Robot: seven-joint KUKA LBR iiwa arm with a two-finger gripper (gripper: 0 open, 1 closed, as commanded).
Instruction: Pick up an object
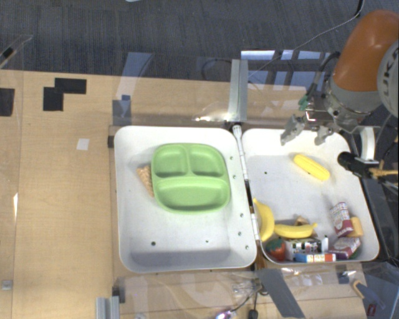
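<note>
Arm appearance, camera view. Rounded orange band [369, 38] forms the largest visible section, glossy, with a pale highlight on its upper surface. Beside it at the frame's right edge, a light grey arm casing [389, 75] with part of a dark printed letter on it. Below the orange band, a grey metallic wrist ring [354, 99]. Small silver-grey two-finger gripper [307, 133] with slim pale metal fingers [292, 132]. Small red and green spots on the gripper body. Thin dark cables run along the wrist; one black cable [350, 14] arcs above the band.
</note>
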